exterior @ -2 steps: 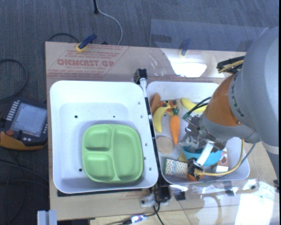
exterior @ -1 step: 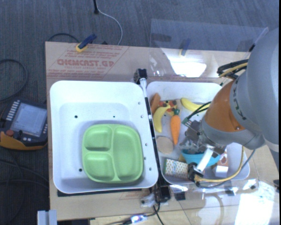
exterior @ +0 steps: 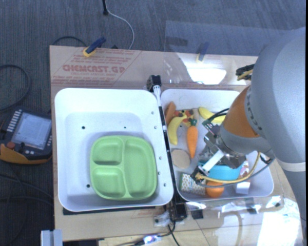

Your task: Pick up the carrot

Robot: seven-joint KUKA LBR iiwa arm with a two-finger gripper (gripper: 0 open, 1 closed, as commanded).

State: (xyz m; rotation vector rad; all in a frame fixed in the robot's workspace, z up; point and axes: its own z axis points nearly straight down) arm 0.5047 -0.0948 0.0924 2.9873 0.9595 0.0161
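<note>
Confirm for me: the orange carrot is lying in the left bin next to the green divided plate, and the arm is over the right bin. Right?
Not quite. The camera view shows the orange carrot lying in the right white bin, beside a yellow banana. The green divided plate sits in the left white bin. The arm is over the right bin, as you said.
</note>
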